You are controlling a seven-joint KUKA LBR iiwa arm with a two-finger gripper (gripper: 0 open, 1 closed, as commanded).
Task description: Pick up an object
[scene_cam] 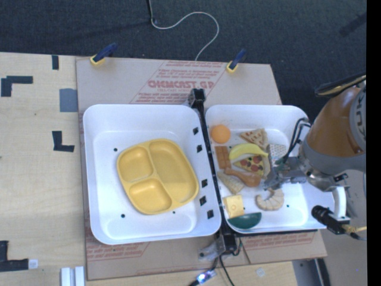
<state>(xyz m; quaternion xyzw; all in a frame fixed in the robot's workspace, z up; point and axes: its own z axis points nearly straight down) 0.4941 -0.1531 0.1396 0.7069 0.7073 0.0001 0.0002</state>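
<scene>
The grey two-finger gripper (275, 180) hangs low over the round tan cookie-shaped toy (269, 201); its grip cannot be told, and crowded neighbouring toys could deflect it

One fixed camera, mounted above the worktop (36, 159), looking down at a slant. Far edge of the scene is at the top of the frame, where dark carpet (71, 16) shows beyond the worktop; near edge at the bottom. Distance moderate: both white bins sit whole in frame, left bin (98, 177) and right bin (292, 115) side by side, centred, on a cardboard sheet (172, 82). The arm (336, 130) enters from the frame's right and is cut off by that edge. Single view, so no overlap with any other.
</scene>
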